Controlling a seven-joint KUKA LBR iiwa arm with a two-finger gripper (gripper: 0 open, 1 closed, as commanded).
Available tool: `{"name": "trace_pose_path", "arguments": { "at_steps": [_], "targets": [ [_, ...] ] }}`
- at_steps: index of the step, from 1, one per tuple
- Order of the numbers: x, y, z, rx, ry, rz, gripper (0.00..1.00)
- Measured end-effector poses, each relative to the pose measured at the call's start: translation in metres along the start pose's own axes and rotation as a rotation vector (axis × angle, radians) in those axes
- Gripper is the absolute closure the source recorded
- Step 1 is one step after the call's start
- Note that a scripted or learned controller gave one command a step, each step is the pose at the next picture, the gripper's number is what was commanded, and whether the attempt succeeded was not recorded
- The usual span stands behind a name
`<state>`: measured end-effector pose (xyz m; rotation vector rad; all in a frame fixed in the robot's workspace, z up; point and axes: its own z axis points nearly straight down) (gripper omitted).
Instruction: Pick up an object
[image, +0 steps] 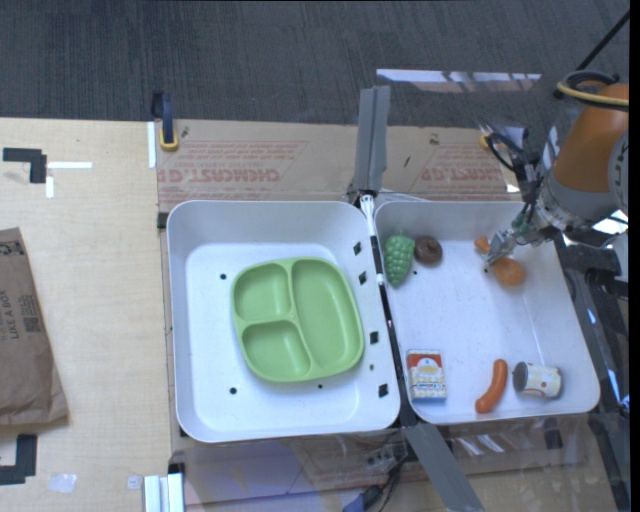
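I read the jaws (500, 247) just above the orange fruit (510, 272), toward its far side; can't tell their spread.

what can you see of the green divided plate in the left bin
The green plate is a pale green, rounded-square tray that looks like matte plastic, with three compartments: two smaller ones on the left and a longer one on the right. It lies flat, turned slightly, on the floor of the left bin, near its middle. Nothing lies in it and nothing but the bin touches it.
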<state>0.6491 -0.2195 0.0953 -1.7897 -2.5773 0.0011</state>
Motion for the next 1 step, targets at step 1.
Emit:
{"name": "trace_pose_path", "arguments": {
  "at_steps": [1],
  "targets": [
    [0.0575, 0.0326, -0.1053, -0.001, -0.002, 0.089, 1.0]
  ]
}}
